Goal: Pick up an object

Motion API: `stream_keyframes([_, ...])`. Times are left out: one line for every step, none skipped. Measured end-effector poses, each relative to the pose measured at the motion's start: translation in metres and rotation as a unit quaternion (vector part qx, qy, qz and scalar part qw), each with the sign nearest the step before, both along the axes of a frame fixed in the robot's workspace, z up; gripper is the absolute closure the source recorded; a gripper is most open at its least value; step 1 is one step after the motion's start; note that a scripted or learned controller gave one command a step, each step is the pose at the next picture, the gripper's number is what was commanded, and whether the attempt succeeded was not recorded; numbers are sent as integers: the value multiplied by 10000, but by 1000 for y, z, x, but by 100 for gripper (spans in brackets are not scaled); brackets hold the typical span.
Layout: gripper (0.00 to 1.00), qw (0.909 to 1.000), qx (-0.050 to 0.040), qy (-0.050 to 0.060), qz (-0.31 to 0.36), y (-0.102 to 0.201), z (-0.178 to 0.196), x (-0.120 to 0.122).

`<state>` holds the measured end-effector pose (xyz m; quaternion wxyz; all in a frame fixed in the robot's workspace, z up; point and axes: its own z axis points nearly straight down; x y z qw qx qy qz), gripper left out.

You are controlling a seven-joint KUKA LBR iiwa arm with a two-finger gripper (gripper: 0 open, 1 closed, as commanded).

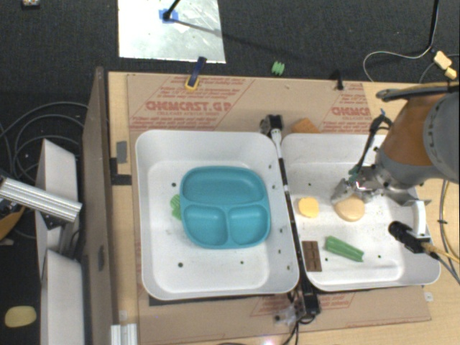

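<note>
Reading "CHEMCAST GP": cardboard sheet [188, 106] beneath bins [215, 144].

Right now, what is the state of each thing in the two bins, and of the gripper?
Gripper: low in the right bin, over the tan round piece; grip not confirmed.
Tan round piece: lying under the gripper.
Yellow round piece: lying loose.
Green block: lying flat, loose.
Brown block: lying flat by the divider.
Blue divided tray: upright in the left bin.

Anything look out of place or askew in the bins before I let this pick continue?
One oddity: a green piece in the left bin is wedged under the blue divided tray's left edge, mostly hidden. In the right bin, the yellow piece, tan piece, green stick and brown block lie loose, undamaged.
</note>
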<state>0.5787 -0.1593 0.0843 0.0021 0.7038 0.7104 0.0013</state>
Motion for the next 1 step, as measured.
stream_keyframes([100,10000,8,-35,14,60,44,72])
